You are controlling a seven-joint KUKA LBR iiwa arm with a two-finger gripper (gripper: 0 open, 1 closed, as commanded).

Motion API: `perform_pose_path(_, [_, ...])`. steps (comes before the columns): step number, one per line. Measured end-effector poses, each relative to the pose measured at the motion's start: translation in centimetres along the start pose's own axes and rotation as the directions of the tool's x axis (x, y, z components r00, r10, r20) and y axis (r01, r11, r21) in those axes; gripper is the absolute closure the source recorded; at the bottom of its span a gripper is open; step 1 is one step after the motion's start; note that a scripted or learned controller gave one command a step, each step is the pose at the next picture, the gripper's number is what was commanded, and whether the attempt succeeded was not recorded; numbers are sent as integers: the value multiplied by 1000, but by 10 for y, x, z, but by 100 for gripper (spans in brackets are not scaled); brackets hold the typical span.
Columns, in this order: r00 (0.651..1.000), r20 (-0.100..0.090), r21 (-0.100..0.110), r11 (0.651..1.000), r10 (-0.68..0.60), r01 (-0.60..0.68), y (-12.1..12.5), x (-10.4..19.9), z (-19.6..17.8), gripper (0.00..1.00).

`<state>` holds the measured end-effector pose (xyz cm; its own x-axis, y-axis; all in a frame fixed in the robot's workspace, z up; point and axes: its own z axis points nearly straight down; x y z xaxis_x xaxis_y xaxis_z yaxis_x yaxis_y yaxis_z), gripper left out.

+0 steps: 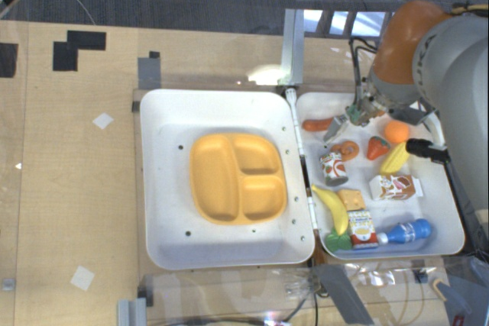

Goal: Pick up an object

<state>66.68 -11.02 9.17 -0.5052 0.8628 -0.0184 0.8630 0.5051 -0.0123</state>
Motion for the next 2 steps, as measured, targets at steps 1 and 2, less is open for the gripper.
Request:
perform_pose_path(1, [1000,3,-21,1000,-10,10,8,3,-13,100])
perform_pose_path(2, [1000,-12,-11,1000,-15,15,8,9,-10,0])
